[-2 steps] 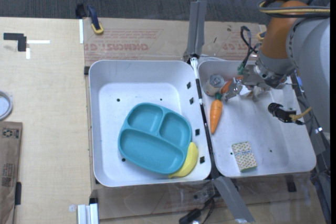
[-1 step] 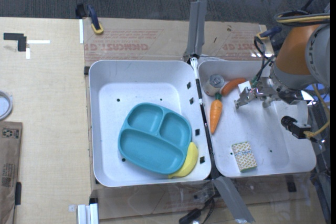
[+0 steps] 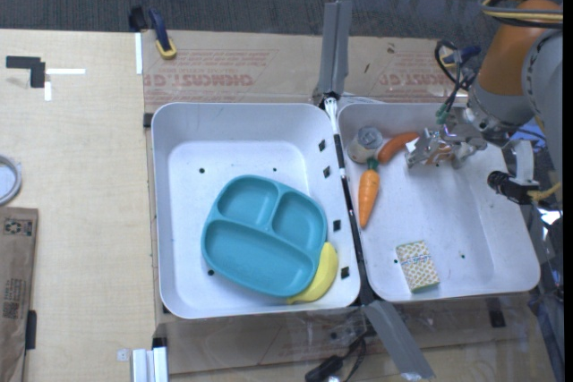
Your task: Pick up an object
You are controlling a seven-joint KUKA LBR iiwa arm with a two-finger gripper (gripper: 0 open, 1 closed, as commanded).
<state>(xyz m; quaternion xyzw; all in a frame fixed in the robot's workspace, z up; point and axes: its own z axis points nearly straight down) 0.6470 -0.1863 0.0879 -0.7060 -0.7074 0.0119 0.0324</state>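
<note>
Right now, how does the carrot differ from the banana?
The carrot is orange, lies in full view in the right bin, pointing toward the front. The banana is yellow, curved, in the left bin, partly tucked under the blue plate. Both lie near the divider.
</note>
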